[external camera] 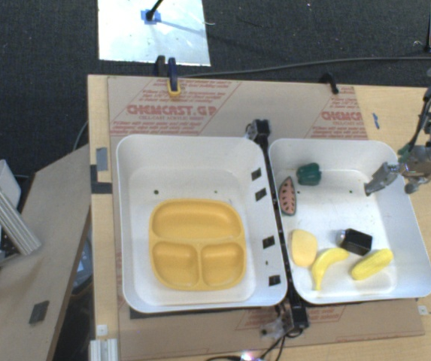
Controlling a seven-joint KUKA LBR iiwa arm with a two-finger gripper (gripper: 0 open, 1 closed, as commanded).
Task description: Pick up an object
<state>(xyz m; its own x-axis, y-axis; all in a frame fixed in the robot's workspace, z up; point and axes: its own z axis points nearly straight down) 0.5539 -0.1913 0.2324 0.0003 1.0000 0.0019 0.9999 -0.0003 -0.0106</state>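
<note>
The tool [384, 177] hangs over the upper right rim of the right bin [418, 235], and honestly I can't tell if it's released or clenched from this angle, though nothing is visibly in it. All the pickable stuff lies in that bin: a green pepper [308, 174] near the top left, a watermelon slice [287, 195] by the divider, then a black block [356, 241], a banana [326, 263] and a corn cob [371, 264] bunched near the front. I'd go for the pepper since it sits apart from the rest, come straight down centered on it, and avoid the front cluster where a neighbor could get nudged.
</note>
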